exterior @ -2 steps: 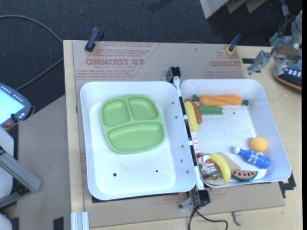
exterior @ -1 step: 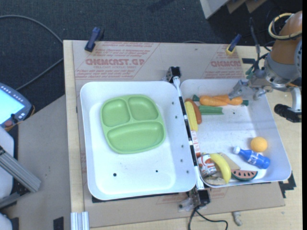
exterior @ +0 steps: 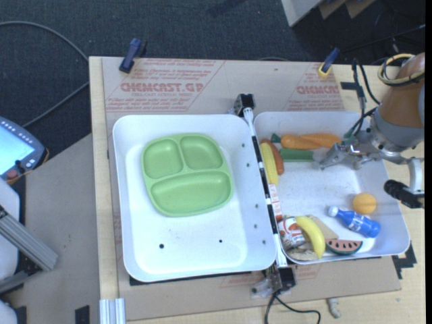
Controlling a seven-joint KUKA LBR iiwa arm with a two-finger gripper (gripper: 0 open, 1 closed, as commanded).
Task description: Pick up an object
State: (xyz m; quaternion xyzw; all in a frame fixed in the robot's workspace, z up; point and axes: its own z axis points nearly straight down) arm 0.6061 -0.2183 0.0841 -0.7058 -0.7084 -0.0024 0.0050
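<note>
One gripper (exterior: 332, 157) reaches in from the right on the grey arm (exterior: 398, 130), whose orange band (exterior: 403, 100) sits above the wrist. It hangs low over the back part of the right bin (exterior: 395, 211), and its metal tip lies just beside the green stalk end of a carrot (exterior: 309, 141). Whether its tips are spread or closed cannot be told, since they blur into one pale shape against the white floor; nothing can be seen caught between them.

The carrot lies crosswise near the back wall of that bin, with a dark green piece (exterior: 295, 155) just in front of it. A yellow corn cob (exterior: 270, 163) lies lengthwise along the bin's left wall, beside a thin reddish piece. Toward the front, well apart from the gripper, an orange ball (exterior: 364, 202) rests near a blue bottle with a white cap (exterior: 356, 222). In the front left corner a banana (exterior: 312, 235) lies across a red and white can (exterior: 291, 232), and a watermelon slice (exterior: 343, 246) sits just beside them.

The left bin (exterior: 135, 248) holds a green divided plate (exterior: 187, 174), with three hollows. Both bins stand on a brown board (exterior: 169, 86) held by blue clamps at the back.
</note>
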